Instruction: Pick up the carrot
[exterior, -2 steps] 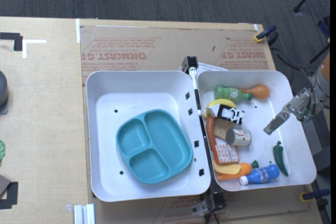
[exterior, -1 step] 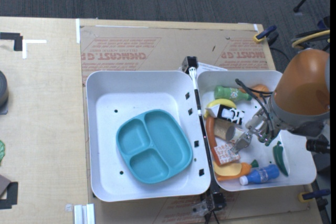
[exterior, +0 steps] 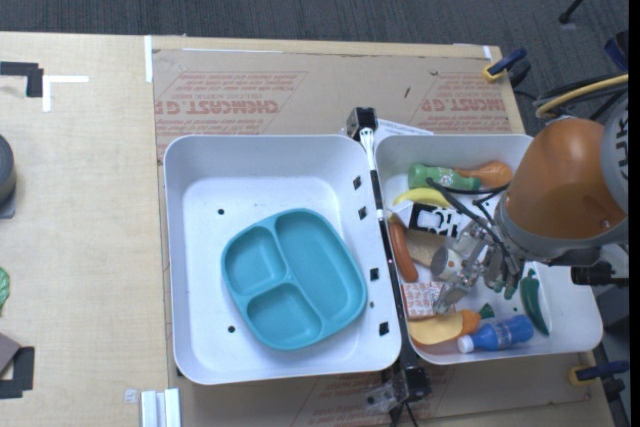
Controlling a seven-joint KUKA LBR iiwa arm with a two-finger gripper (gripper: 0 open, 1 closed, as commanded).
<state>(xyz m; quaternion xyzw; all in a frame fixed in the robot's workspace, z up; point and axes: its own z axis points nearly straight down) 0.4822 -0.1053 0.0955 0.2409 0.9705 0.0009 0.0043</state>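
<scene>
I have the pincer [exterior: 470, 280] low in the right bin [exterior: 575, 335], among clutter; its metal fingers are tangled with cables and I cannot tell whether they are spread or pressed together. The carrot [exterior: 482, 174] — smooth, tapered, orange, with a green plastic top — lies beyond the pincer near the bin's far wall, apart from it. I judge the approach step unfinished: next move calls for lifting clear and re-aiming there. Left of the pincer, a glossy sausage [exterior: 402, 250]; further left, a teal compartment plate [exterior: 293, 277].
</scene>
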